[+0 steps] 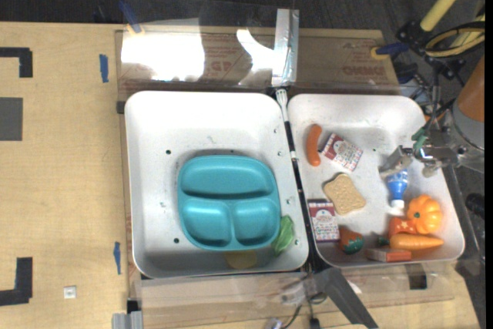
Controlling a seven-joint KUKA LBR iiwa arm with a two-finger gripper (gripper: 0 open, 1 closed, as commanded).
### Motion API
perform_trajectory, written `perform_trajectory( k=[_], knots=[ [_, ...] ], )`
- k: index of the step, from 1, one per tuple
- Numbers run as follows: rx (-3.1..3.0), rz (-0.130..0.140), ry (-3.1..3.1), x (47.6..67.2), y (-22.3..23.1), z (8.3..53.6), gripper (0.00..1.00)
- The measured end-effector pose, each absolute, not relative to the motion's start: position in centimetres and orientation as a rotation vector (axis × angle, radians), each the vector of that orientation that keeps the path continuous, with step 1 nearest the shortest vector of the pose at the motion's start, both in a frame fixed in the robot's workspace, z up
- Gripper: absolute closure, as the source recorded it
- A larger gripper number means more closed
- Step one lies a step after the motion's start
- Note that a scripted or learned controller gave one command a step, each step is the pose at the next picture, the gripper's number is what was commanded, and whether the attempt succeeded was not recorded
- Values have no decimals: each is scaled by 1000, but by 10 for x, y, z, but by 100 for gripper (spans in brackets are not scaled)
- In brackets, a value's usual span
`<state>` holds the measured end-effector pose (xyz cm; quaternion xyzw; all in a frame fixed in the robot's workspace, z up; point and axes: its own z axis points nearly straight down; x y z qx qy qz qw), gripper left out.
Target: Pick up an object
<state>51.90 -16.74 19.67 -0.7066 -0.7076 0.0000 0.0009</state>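
Step in hand, as judged: descent on a pick in the right bin [368, 113], nothing yet lifted. To do it well, the arm should settle on one item standing clear of its neighbours, come straight down with the fingers straddling its narrow dimension, and close only once the tips are below its widest part. The crowded front corner is the poorer choice; the pieces there touch and would shift together.

Front row, right bin: carrot [416, 242] lying along the front wall, small pumpkin [424, 213] touching it from behind, a red-and-green piece [350, 241] to their left, a printed box [323, 221] against the divider.

Middle: toast slice [344, 194], flat, apart from the rest. Blue-and-white bottle [397, 189], upright or nearly so.

Gripper [407, 156]: low over the right side of the bin. Whether its fingers are spread or closed cannot be told here, and nothing can be made out between them.

Relation: the bottle lies just in front of the gripper, the nearest candidate. Contact between the two cannot be confirmed.

Far row: small red-and-white packet [341, 152], sausage [313, 145] near the divider.

Left bin [154, 119]: teal divided tray [227, 200], with a green item [284, 233] at its front right corner.
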Motion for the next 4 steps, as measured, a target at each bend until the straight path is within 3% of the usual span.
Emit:
perform_trajectory(
  k=[1, 2, 3, 4],
  knots=[
    [-2271, 0, -2168, 543, -196, 94, 0],
    [-2277, -3, -2168, 544, -198, 105, 100],
    [-2174, 0, -2263, 543, -145, 101, 100],
    [-2123, -9, -2323, 582, -92, 198, 100]
  ],
)
